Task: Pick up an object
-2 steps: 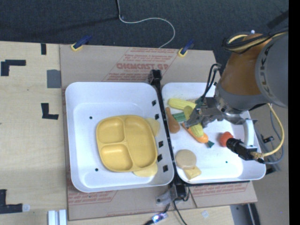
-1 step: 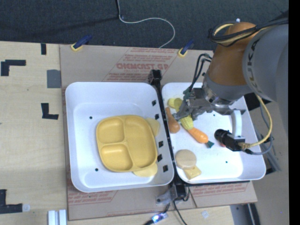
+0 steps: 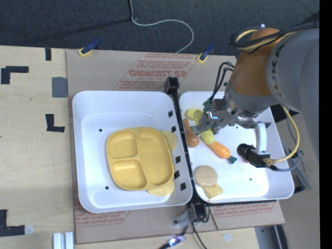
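We cannot tell the finger state of the gripper [image 3: 211, 119]; crowding around the yellow plastic corn cob [image 3: 207, 136] risks a glancing miss.

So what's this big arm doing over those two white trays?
The grey and orange robot arm reaches in over the right white bin, its gripper lowered among a cluster of small toy foods: an orange carrot, a yellow corn piece and a tan hot dog. It is meant to pick one up, but nothing is clearly held yet. A round beige bun lies nearer the front. The left white bin holds a yellow divided plate.
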